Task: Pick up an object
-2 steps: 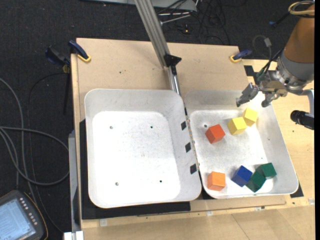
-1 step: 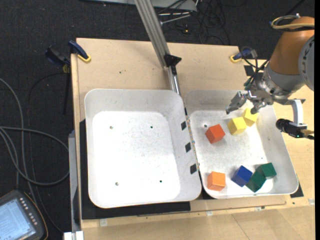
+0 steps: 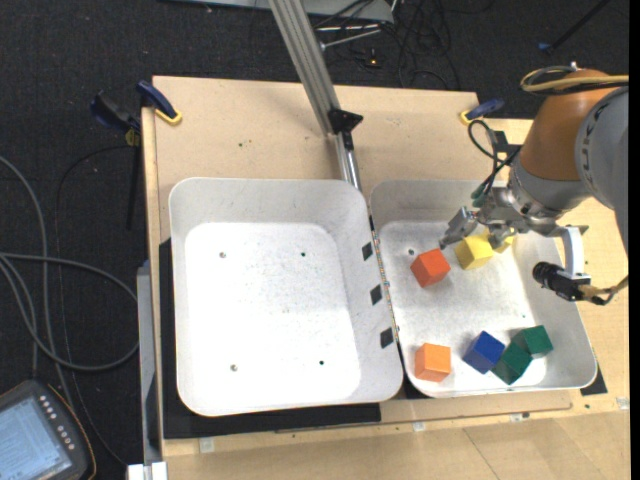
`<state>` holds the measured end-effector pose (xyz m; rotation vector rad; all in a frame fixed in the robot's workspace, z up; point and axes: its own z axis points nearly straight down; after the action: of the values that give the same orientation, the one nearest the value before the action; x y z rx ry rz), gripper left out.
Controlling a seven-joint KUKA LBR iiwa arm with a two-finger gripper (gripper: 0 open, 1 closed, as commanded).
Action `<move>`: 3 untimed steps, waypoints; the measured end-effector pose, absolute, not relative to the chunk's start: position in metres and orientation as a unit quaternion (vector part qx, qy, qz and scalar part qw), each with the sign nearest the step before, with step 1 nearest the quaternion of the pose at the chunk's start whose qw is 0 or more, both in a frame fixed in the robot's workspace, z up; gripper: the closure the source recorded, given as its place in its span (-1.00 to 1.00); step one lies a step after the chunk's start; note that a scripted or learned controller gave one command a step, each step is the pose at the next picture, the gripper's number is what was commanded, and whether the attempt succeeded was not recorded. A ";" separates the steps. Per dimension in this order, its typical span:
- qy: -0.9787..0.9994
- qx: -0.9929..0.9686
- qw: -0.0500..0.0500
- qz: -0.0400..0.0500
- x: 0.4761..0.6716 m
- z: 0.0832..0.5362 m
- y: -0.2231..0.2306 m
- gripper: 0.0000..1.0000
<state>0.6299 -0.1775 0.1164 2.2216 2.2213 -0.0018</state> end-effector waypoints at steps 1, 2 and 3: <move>0.707 0.707 0.001 0.000 0.630 0.127 -0.178 1.00; 0.707 0.708 0.003 0.001 0.627 0.189 -0.182 1.00; 0.708 0.707 0.003 0.001 0.628 0.232 -0.184 1.00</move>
<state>0.6280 -0.1844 0.2322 2.2157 2.2192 0.0038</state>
